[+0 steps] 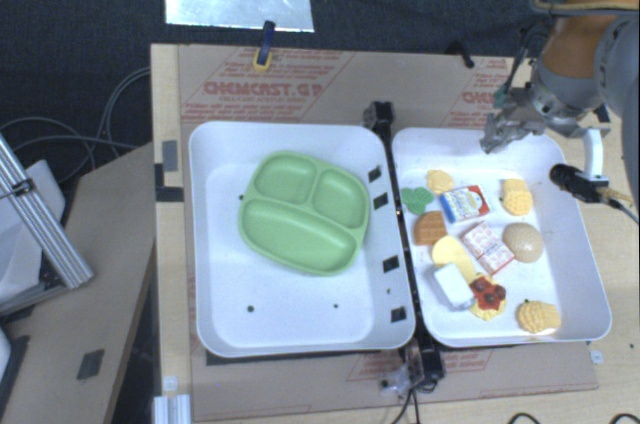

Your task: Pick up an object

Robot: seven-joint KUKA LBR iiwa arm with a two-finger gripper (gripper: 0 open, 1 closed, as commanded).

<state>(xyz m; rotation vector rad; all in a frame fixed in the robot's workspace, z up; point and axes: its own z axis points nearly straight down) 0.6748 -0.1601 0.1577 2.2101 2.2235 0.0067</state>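
Toy food pieces lie heaped in the right-hand shallow white bin (585, 307), and nothing among them is lifted. Nearest the front rim sits a yellow knobbly corn-like piece (537, 315), with a red-and-yellow piece (487, 296) and a white block (452, 285) just beside it to the left. Moving back, there's a pale yellow wedge (449, 252), a white carton with red print (488, 247) and a beige rounded lump (522, 241). Further in, a brown bread-like piece (430, 228) and a green leafy bit (415, 199) hug the left wall, next to a small box with blue and red print (465, 203). A yellow ridged piece (516, 196) and a small orange-yellow piece (438, 180) lie farthest back. Over in the left-hand shallow white bin (225, 312), a light green three-compartment plastic tray (304, 212) rests tilted, its compartments bare. At the far right corner the claw (499, 134) hangs over the right bin's back rim, apart from the toys, holding nothing; how wide it stands, I cannot tell. Both bins sit on the cardboard-covered bench (300, 82).
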